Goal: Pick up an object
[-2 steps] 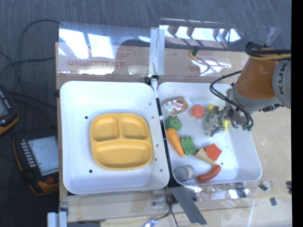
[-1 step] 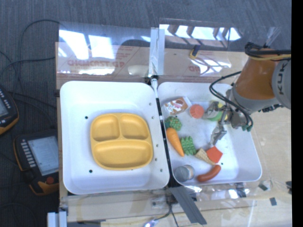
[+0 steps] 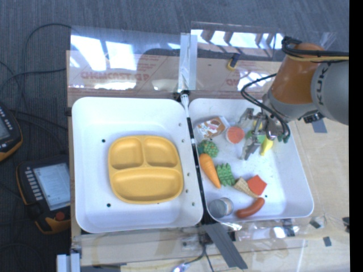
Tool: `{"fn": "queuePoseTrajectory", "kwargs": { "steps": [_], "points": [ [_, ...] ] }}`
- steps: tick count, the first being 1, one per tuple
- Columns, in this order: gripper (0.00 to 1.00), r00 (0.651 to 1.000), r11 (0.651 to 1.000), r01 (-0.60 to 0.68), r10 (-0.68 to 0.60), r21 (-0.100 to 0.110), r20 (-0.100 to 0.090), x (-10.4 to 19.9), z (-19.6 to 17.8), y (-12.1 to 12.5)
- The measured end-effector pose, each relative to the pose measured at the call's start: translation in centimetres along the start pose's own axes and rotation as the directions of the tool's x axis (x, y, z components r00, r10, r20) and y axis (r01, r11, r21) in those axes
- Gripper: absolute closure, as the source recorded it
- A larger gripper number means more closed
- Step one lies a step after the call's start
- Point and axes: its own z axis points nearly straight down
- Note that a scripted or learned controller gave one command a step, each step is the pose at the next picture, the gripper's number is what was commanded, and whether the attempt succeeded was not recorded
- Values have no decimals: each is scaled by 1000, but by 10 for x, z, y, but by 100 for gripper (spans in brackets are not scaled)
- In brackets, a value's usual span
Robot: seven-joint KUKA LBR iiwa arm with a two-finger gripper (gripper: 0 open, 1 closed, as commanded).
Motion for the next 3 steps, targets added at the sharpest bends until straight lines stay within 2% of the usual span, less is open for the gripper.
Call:
{"fn": "queuePoseTrajectory", "kwargs": {
  "steps": [1, 2, 3],
  "points": [
    [0, 1000, 1000, 0, 0, 0, 0, 0, 0, 0],
    [100, 1000, 1000, 1, -1, 3, 6, -2, -12, 0],
    [100, 1000, 1000, 7, -7, 3, 1, 74, -4, 29]
  ]
}}
